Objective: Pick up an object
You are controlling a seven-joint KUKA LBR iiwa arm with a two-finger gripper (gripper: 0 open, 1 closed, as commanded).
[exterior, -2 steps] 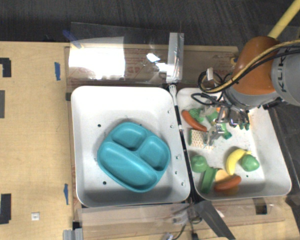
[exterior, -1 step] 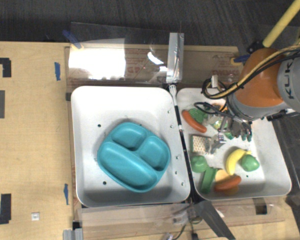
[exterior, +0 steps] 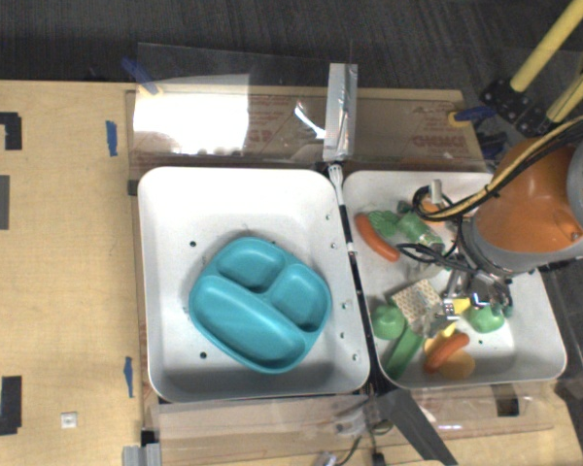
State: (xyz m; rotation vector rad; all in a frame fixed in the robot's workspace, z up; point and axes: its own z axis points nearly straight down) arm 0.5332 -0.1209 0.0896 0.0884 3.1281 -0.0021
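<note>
White bins [exterior: 165, 260], two; one teal tray [exterior: 259, 302].

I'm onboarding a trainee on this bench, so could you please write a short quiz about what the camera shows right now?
1. True or false: the teal divided tray lies in the left bin.
2. Which bin is the end effector over? A) left B) right
3. Fill in: the orange carrot-like toy lies near the right bin's ____ wall.

Key: 1 true; 2 B; 3 left.
</note>
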